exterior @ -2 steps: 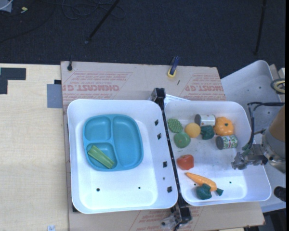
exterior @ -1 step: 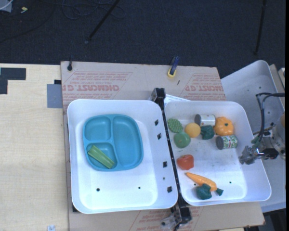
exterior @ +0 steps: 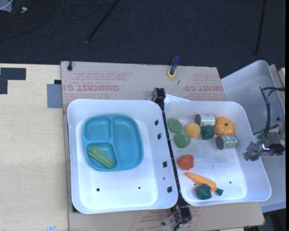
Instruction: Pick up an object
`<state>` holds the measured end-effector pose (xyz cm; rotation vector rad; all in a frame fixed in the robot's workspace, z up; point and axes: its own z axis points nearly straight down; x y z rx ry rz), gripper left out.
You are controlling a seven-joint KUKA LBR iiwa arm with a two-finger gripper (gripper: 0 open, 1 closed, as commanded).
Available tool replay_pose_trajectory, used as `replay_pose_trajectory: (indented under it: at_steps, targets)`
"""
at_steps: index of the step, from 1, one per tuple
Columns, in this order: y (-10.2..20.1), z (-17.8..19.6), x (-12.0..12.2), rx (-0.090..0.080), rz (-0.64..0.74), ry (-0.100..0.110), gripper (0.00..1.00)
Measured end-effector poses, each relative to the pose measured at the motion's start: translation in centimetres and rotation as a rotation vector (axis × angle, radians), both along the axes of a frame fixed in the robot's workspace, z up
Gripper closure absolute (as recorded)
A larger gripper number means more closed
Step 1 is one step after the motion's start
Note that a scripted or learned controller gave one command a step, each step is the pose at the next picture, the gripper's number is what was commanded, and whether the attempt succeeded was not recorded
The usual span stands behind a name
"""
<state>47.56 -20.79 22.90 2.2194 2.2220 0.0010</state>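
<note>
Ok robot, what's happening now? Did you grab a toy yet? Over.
Gripper at the right bin's outer edge, nothing seen in it. Toy carrot, red tomato, small can all lying in that bin. Nothing blocking them.

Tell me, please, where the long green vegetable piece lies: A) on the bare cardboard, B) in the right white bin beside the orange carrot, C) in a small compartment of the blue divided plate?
C: the long green vegetable piece rests in the lower-left compartment of the blue divided plate.

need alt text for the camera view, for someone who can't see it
Two shallow white bins sit side by side: the left bin holds a blue divided plate with a green pod, the right bin scattered toy foods. The gripper hovers at the right bin's edge.
</note>
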Motion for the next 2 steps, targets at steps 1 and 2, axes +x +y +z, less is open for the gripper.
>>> replay_pose_trajectory:
  at_steps: [1, 2]
  targets:
    - [4.7, 0.7, 3.8, 0.002, 0.005, 0.001, 1.00]
    - [8.6, 1.4, 7.2, 0.002, 0.003, 0.002, 1.00]
